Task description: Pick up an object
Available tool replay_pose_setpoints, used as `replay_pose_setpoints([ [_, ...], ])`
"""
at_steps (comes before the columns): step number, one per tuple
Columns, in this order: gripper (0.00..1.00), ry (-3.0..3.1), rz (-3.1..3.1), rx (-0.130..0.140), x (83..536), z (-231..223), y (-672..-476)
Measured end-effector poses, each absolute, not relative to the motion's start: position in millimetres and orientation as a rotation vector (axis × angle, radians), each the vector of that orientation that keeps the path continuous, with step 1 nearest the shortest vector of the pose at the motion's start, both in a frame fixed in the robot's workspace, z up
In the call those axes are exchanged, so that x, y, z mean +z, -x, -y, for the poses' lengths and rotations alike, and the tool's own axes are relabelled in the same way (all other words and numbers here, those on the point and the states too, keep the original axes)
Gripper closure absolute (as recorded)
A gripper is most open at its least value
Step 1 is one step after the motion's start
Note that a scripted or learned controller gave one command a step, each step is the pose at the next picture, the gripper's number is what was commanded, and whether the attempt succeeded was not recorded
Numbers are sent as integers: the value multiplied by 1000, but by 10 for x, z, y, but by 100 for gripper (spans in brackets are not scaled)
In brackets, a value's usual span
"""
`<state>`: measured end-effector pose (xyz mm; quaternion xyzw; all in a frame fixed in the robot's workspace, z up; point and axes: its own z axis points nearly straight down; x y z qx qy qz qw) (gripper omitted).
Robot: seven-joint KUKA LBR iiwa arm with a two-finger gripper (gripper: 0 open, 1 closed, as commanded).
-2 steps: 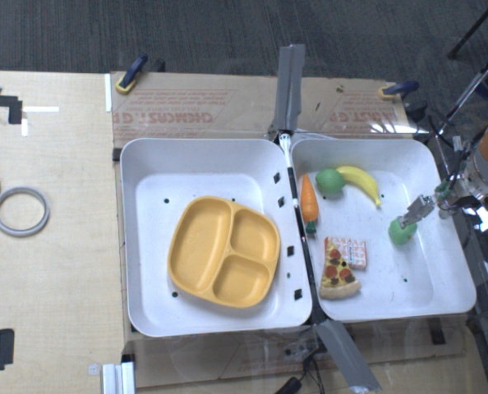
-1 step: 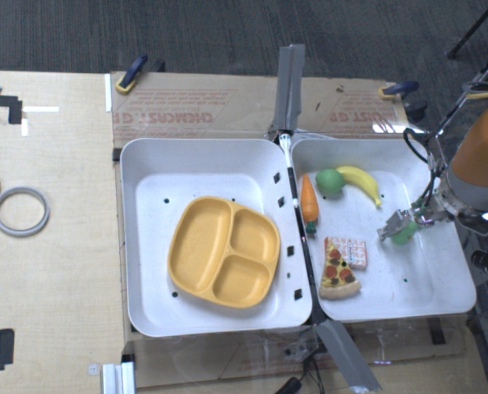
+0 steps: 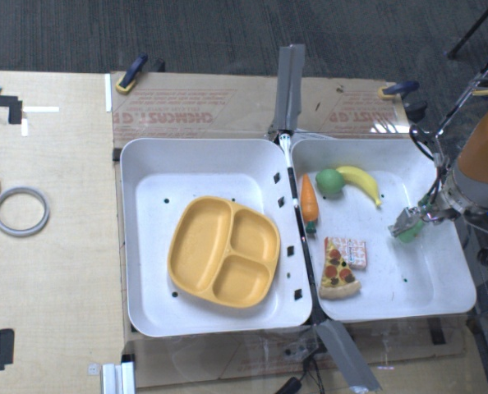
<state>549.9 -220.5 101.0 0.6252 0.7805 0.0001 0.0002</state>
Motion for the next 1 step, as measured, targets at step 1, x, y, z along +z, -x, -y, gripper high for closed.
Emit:
replay_pose_setpoints([
  [1,100,-2211,-2232,-2,915,1714,-6245],
])
